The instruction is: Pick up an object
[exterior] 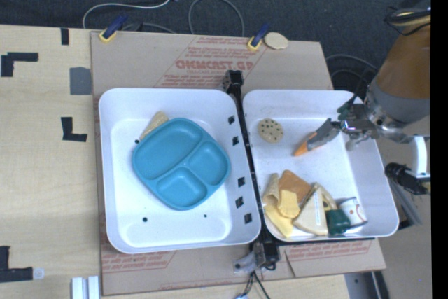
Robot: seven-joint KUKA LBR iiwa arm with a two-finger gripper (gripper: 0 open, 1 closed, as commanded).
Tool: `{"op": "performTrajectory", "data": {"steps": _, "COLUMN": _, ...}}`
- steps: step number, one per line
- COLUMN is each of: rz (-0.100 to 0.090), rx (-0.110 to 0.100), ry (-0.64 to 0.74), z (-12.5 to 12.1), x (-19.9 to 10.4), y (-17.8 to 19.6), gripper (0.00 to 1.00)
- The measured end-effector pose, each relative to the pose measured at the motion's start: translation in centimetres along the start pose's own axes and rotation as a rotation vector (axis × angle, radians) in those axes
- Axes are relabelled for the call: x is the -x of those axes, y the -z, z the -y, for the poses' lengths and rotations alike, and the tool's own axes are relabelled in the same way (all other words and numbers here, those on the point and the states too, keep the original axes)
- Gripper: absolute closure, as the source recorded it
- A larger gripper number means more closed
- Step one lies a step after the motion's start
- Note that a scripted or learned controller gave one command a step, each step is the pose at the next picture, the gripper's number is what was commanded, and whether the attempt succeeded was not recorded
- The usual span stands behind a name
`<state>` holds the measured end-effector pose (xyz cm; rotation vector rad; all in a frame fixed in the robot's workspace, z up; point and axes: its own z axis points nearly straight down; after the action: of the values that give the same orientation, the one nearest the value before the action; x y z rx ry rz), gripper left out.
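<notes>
My gripper [320, 136] reaches in from the right over the upper middle of the right bin [364, 171]. A small orange carrot-like piece [302, 148] shows right at its tip; I cannot tell whether it is gripped or only touched. A round speckled cookie [269, 129] lies to the left of it. Along the bin's front lies a pile: a brown slice [295, 185], yellow pieces [281, 212], a pale wedge [314, 216] and a green and white item [343, 217].
The left bin [115, 220] holds a blue divided plate [182, 162] with a tan piece [155, 124] poking out from under its upper left edge. A tan disc [277, 41] sits on the cardboard behind the bins. A black divider [241, 150] runs between the bins.
</notes>
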<state>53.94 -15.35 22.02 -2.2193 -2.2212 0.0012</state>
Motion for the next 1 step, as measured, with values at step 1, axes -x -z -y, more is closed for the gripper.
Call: {"op": "performTrajectory", "data": {"steps": 1, "rz": 0.002, "rx": 0.005, "ry": -0.001, "z": 3.61, "x": -2.28, "y": -13.79, "gripper": 0.0}}
